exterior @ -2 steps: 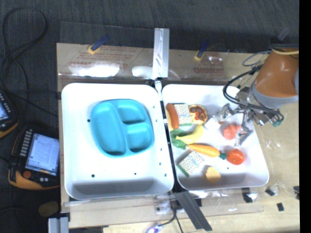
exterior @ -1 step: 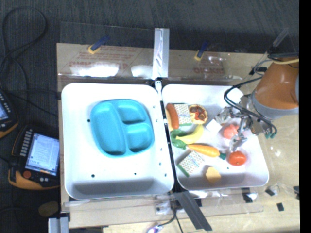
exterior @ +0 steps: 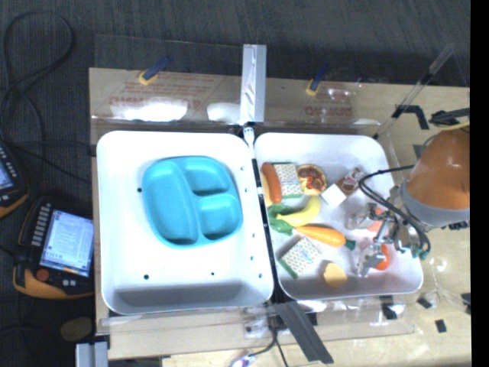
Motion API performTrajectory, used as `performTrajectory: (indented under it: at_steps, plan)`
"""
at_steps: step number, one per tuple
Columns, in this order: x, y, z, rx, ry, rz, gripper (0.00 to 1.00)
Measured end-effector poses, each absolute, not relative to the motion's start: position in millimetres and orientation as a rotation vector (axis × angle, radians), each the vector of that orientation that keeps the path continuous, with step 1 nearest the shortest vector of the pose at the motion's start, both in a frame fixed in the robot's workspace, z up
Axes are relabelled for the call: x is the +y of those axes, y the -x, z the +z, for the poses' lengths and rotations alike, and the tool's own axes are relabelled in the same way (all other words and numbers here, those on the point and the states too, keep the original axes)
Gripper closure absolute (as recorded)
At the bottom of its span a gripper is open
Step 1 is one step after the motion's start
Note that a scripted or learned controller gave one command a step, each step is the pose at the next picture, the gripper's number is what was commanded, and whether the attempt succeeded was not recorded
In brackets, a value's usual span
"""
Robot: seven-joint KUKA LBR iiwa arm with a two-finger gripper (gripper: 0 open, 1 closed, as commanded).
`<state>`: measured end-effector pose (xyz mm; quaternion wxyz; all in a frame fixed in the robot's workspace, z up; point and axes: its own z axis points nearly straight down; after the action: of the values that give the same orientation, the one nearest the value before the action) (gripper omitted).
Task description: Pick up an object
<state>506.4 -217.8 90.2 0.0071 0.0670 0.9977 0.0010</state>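
My gripper (exterior: 362, 243) is low in the right bin (exterior: 397, 285), near its right side, and stands open with one finger (exterior: 357, 221) toward the back and the other (exterior: 366, 264) toward the front. Nothing sits between them. A small red item (exterior: 382, 258) lies just right of the front finger, partly hidden by the wrist. An orange carrot (exterior: 324, 235) lies just left of the gripper, with a yellow cheese wedge (exterior: 334, 273) near the front wall. Further left are a yellow banana (exterior: 302, 210), a sausage (exterior: 270, 183) and two small printed boxes (exterior: 300, 256).
The left bin (exterior: 114, 281) holds a blue divided tray (exterior: 194, 199). A pizza slice (exterior: 312, 178), a white cube (exterior: 334, 196) and a brown piece (exterior: 350, 182) lie at the back of the right bin. The arm's orange band (exterior: 447, 170) hangs over the right rim.
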Motion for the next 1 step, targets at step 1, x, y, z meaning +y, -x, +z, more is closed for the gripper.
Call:
performTrajectory:
  at_steps: [1]
  plan:
    - [-220.4, -507.4, 101.4, 3.117, -0.211, -0.009, 1.00]
